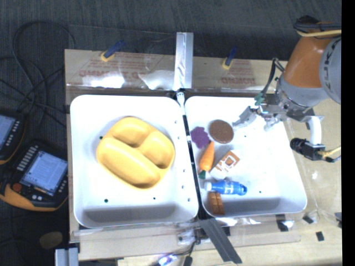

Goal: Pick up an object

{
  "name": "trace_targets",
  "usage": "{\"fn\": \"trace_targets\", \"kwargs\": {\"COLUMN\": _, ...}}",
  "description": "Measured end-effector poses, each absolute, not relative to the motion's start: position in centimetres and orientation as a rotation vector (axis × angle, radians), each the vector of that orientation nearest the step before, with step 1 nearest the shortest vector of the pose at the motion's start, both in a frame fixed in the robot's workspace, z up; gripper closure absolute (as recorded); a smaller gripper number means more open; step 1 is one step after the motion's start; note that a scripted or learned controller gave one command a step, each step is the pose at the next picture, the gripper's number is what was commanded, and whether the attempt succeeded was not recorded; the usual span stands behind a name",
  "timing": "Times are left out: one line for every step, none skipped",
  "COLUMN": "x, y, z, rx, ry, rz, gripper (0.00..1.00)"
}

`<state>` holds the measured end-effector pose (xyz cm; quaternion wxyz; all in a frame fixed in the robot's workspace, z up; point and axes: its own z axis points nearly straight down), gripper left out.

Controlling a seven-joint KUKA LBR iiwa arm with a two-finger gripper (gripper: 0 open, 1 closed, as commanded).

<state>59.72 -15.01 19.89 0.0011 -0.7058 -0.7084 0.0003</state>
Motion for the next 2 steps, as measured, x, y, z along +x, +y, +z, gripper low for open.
{"fn": "trace_targets", "kwargs": {"x": 59.7, "y": -15.0, "z": 19.9, "rx": -2.216, "ry": -2.224, "rz": 0.001, "gripper": 0.00}}
{"fn": "trace_targets", "kwargs": {"x": 67.1, "y": -13.0, "z": 8.8, "rx": -2.361, "ry": -2.082, "rz": -0.006, "gripper": 0.00}}
